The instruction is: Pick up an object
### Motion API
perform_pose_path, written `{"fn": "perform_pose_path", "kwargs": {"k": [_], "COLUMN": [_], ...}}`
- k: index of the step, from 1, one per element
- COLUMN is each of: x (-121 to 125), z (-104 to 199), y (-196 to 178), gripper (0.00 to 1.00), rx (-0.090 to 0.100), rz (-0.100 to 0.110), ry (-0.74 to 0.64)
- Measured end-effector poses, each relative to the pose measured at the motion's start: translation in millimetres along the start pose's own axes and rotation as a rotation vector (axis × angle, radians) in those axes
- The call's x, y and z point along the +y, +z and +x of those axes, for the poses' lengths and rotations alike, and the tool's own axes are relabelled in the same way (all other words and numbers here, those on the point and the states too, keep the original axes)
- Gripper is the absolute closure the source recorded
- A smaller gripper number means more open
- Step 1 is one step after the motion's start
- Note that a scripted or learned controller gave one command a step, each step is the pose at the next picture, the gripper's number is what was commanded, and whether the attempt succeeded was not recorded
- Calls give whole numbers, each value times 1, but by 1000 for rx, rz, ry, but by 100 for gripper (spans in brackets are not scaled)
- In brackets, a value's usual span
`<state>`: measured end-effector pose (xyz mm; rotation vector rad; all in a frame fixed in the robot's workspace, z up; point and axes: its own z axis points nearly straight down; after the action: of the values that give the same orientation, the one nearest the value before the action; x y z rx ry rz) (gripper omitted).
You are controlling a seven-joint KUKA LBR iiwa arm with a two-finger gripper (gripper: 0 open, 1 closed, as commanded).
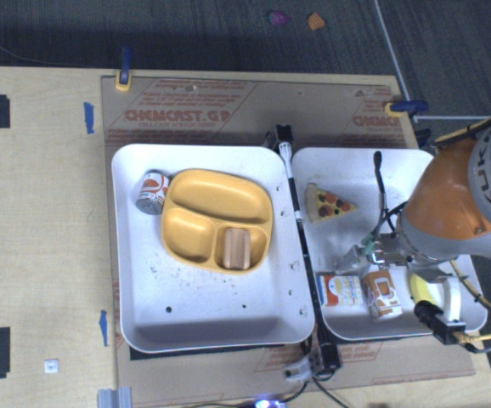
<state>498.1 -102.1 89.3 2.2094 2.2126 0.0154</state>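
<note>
Arm cut off by right edge; its orange wrist covers part of the right bin. Pincer buried in wrist hardware and cables, finger state unreadable. Yellow object partly under the arm. Carton and packet print too small to read. Can label blurred.

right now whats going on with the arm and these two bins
The arm reaches in from the right and hangs over the right bin, its gripper low above two small cartons near the front edge. Nothing is visibly held. A toy pizza slice lies further back in that bin. The left bin holds a yellow divided tray and a can beside it.
</note>
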Motion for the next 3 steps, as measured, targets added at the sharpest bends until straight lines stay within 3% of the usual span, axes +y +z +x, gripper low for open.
{"fn": "perform_pose_path", "kwargs": {"k": [1, 2, 3], "x": [-13, -9, 19], "z": [8, 4, 100], "y": [0, -13, -95], "gripper": [0, 100, 100], "rx": [-4, -15, 5], "rz": [-3, -20, 16], "ry": [2, 7, 0]}}
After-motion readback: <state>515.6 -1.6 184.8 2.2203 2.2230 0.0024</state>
